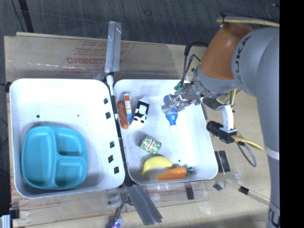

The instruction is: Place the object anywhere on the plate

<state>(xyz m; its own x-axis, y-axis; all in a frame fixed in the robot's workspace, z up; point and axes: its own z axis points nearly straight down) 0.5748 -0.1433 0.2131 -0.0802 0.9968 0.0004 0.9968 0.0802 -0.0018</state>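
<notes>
Two bins [61, 87]: at nine o'clock the blue plate [54, 156] lies far off. At two o'clock the gripper [172, 109] seems to pinch a small blue object [172, 118] by its top; it could slip crossing the divider.

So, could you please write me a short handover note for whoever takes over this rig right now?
Gripper: over the right bin, with a small blue object right below it; a hold on it cannot be confirmed from this view.
Plate: blue, divided, in the left bin, nothing on it.
Also in the right bin: hot dog, black-and-white piece, small can, banana, carrot.
Done: nothing placed.
Left: secure one object, carry it across, set it on the plate.
</notes>
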